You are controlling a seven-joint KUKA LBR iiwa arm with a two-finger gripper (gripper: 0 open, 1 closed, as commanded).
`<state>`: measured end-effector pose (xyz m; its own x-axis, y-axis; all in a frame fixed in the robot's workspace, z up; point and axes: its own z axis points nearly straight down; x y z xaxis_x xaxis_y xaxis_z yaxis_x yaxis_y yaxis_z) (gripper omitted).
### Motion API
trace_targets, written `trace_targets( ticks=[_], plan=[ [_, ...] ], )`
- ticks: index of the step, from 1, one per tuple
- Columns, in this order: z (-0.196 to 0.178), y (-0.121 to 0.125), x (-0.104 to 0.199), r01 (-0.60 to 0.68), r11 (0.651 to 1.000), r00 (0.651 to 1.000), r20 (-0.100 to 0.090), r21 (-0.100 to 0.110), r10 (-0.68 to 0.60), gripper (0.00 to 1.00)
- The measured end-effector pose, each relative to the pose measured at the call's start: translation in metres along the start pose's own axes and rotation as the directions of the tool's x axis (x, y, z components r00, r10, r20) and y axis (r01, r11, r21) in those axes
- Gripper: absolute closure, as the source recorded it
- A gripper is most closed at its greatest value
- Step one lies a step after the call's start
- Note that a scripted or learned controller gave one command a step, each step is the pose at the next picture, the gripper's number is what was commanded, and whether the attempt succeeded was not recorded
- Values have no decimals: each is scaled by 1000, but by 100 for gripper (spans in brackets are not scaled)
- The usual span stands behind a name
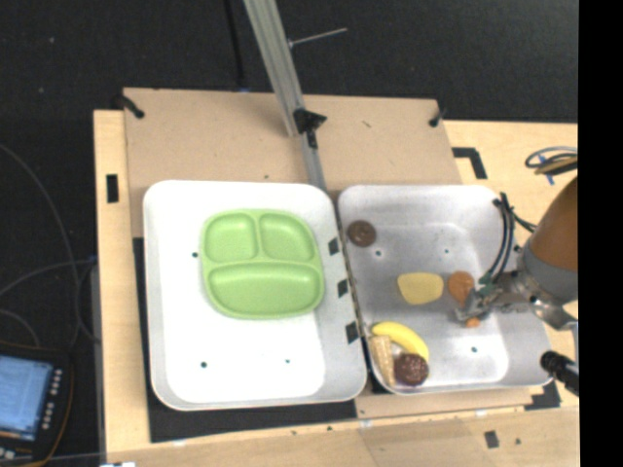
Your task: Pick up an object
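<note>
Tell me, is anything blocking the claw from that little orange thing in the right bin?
Nothing visible does. The claw sits right beside the small round orange object, on its right. The pale yellow flat piece lies on the orange object's far side, to its left.

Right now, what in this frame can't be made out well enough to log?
- Gripper: finger state too small and blurred in the camera view.
- Orange object: touching the gripper or just beside it, unclear.
- Small orange bit: too small to identify.
- Arm: cut off by the frame's right side.
</note>
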<state>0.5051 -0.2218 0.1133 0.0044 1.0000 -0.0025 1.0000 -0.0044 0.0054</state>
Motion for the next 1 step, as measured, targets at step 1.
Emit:
trace_targets(
  ticks=[1],
  plan=[
    [-65,4,-2,7,1000,1000,2,-3,-7,100]
  ],
)
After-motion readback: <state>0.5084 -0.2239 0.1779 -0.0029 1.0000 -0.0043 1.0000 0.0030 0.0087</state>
